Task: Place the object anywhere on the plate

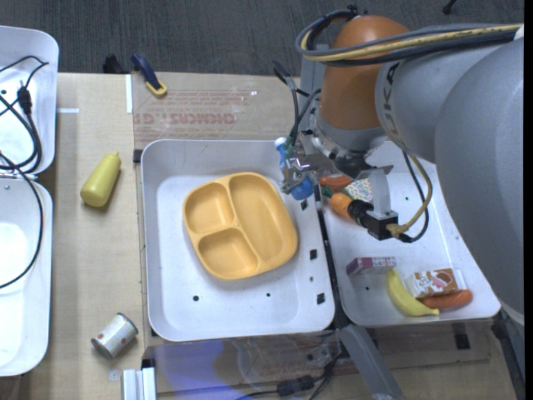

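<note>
Gripper [297, 176] hangs at the plate's [240, 224] upper right corner, over the seam between the two bins. Whether anything sits between its tips, or how they stand, cannot be told: metal, blue fittings and cables crowd that spot.

Plate: yellow, rounded square, three compartments, one long one along its right side, two smaller on its left. It lies in the left bin [166, 307], turned a little so its corners point up-right and down-left. Nothing rests on it.

Which object the task means is not plain. Candidates lie right of the plate in the right bin [466, 307]. An orange object [341, 203], carrot-like, sits just right of the gripper, half under the wrist, its long axis running up-left to down-right; its ends are hidden. A speckled pale item [360, 190] touches it, mostly covered by the arm [433, 90].

Further right and below the plate's level: a small pink-and-white box [371, 265], a banana [405, 297] curving down-right, a red-and-white packet [433, 281], a sausage-like piece [450, 299] lying nearly level against the banana's tip.

Left of the plate, outside the bins: a yellow bottle [101, 180], pointing up-right. Below-left of the plate: a tin [114, 335] on its side.
</note>
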Robot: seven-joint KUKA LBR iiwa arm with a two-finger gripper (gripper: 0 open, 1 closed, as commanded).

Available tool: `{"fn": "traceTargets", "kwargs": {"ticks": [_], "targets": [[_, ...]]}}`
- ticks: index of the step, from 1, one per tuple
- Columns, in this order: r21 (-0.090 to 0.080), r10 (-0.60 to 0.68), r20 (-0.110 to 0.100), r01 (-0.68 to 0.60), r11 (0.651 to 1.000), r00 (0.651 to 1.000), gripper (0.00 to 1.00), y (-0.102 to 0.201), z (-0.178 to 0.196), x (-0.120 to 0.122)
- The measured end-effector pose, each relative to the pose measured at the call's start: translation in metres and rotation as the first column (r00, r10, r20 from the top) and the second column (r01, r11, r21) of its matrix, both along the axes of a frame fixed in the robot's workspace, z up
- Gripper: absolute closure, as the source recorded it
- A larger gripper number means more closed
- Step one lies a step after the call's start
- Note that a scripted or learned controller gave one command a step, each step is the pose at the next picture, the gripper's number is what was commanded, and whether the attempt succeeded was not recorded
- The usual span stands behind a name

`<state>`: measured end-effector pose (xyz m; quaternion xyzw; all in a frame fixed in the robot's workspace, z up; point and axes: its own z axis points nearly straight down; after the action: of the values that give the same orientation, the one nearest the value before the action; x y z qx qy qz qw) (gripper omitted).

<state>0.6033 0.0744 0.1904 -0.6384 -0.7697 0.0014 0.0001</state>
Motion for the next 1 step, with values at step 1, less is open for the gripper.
{"fn": "traceTargets", "kwargs": {"ticks": [1], "targets": [[0.0, 0.07, 0.001, -0.07, 0.998, 0.998, 1.0, 0.0029, 0.0342, 0.0316]]}}
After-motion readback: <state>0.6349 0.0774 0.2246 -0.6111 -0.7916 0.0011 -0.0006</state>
